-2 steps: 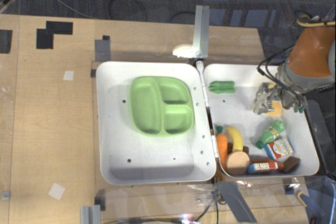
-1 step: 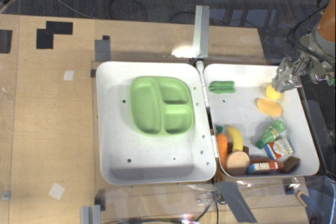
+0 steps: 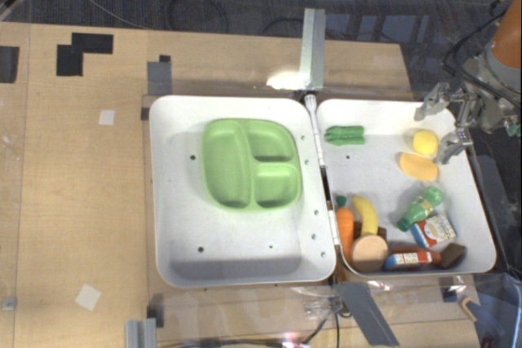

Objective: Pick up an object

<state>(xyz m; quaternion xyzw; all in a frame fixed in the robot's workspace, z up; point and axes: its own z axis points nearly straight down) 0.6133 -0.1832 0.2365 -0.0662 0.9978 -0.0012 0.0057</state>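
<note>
Wooden bench [image 3: 73, 200], dark floor behind; two white bins side by side. Arm cut off at right edge, orange band partly seen. Gripper [image 3: 447, 122] over right bin [image 3: 367, 167] upper right corner, fingers spread apart, nothing between them. Yellow lemon [image 3: 424, 143] just beside lower finger, orange piece [image 3: 418, 167] touching it below. Green bean pod [image 3: 344, 134] alone near divider; bare floor mid-bin. Lower corner crowded: carrot [image 3: 345, 229], banana [image 3: 366, 214], green bottle [image 3: 420, 208], ketchup bottle [image 3: 412, 259]. Left bin [image 3: 175, 175] holds green divided plate [image 3: 249, 164].
</note>
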